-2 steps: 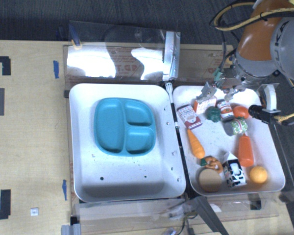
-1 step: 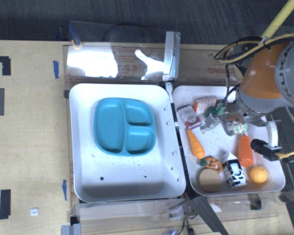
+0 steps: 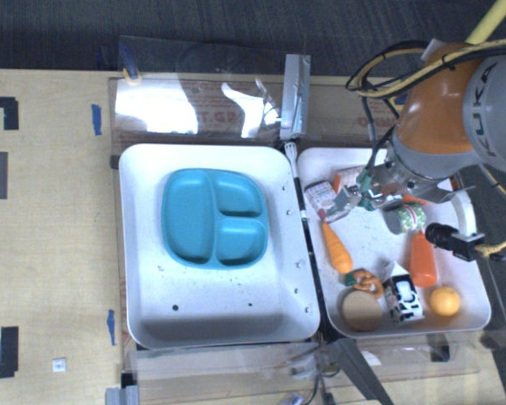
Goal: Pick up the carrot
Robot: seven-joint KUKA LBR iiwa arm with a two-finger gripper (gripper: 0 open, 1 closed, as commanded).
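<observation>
The carrot (image 3: pixel 336 246) is orange and tapered, lying at a slant near the left wall of the right bin (image 3: pixel 481 310). My gripper (image 3: pixel 352 202) hangs over the upper middle of that bin, just above and to the right of the carrot's thin end. Its fingers look slightly parted with nothing between them. The grey arm with its orange band (image 3: pixel 434 112) covers the bin's upper right part.
The right bin also holds an orange ball (image 3: pixel 444 300), an orange-red bottle (image 3: pixel 422 260), a black-and-white block (image 3: pixel 403 297), a tan round thing (image 3: pixel 361 309) and a small packet (image 3: pixel 320 195). A blue divided plate (image 3: pixel 213 218) lies in the left bin (image 3: pixel 152 310).
</observation>
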